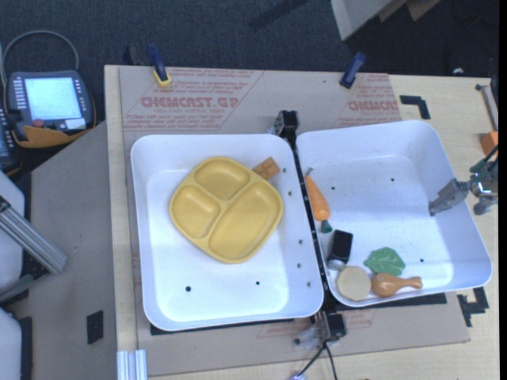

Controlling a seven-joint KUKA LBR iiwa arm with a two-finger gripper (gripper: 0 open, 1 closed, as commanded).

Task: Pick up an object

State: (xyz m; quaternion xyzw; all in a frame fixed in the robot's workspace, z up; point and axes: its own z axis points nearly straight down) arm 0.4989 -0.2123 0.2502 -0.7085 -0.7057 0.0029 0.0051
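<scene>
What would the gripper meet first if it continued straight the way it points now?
Probably the bare floor of the right bin. The gripper points left and downward, and no item lies close ahead; depth is hard to judge from this slanted view.

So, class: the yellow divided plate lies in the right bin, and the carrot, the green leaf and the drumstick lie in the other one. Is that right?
Not quite. The camera view shows the yellow divided plate in the left bin, not the right. The carrot, green leaf and drumstick lie in the other one, the right bin.
</scene>
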